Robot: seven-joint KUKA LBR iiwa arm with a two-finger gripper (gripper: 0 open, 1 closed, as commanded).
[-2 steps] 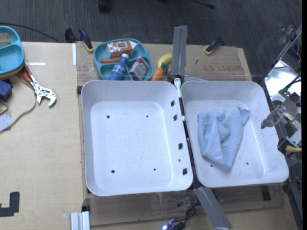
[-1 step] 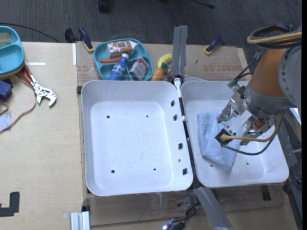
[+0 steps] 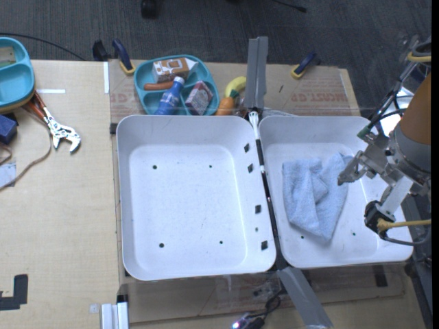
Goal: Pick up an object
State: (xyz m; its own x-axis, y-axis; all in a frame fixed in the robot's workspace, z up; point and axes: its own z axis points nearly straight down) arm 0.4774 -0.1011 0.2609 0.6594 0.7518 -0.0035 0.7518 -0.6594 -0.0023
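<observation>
While the arm reaches in from the right, its gripper (image 3: pixel 352 170) sits at the right edge of the blue towel (image 3: pixel 315 194), maybe touching it. I cannot tell how it is set. That crumpled towel lies mid-way in the right bin (image 3: pixel 391 252).

a towel (image 3: pixel 314 195) lies in the right bin (image 3: pixel 357 252), the gripper (image 3: pixel 351 170) seemingly at its right edge.
</observation>
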